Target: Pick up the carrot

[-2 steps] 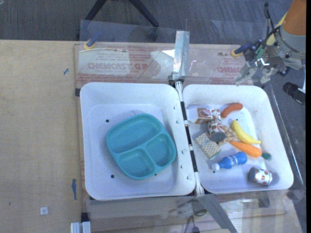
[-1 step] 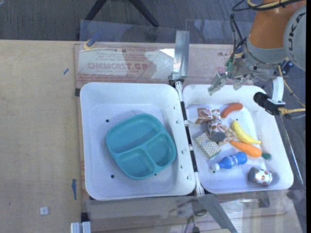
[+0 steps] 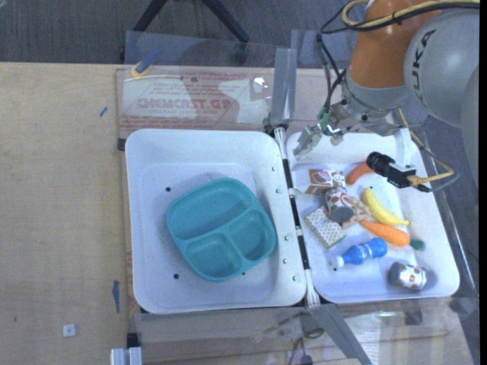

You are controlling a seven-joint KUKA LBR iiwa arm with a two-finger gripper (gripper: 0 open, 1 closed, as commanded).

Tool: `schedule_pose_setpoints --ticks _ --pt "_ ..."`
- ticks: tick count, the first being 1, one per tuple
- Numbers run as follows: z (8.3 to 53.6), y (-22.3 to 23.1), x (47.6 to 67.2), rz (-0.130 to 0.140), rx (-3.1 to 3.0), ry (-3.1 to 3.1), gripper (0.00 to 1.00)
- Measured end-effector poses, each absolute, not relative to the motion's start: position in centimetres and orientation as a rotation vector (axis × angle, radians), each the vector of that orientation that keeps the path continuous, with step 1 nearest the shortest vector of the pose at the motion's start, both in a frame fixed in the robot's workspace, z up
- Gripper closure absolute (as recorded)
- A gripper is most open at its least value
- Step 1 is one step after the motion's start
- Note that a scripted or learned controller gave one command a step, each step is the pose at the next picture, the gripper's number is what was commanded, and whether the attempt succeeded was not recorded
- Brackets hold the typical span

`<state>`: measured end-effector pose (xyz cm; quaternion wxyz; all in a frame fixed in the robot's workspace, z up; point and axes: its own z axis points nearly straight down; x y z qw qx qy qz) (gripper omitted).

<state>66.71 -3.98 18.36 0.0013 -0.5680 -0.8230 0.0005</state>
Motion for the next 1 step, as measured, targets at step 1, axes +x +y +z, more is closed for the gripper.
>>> schedule_pose_setpoints --ticks 1 --pt "13.69 -11.76 66.66 0.002 -1.732 -2.619 0.0"
